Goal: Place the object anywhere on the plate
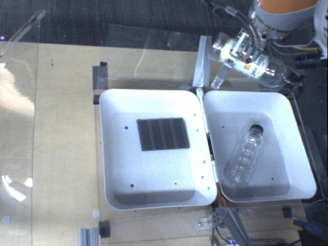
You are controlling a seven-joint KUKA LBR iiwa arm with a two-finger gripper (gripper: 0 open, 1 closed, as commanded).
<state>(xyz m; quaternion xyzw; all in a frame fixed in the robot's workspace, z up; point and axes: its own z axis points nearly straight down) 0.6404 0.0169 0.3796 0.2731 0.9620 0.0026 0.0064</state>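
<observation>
Bottle [249,63], clear plastic with label, lies crosswise between fingers of gripper [241,49], jaws closed on its body, raised above bench behind right bin [297,122]. Held high likely to clear bin walls for carry. Second clear bottle [245,155] lies loose in right bin. Dark ridged plate [163,134] sits flat mid left bin [110,152], well apart from gripper: open target.

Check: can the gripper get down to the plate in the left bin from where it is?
Probably yes. The gripper holds a bottle above the right bin's far edge, and nothing lies on the plate.
</observation>
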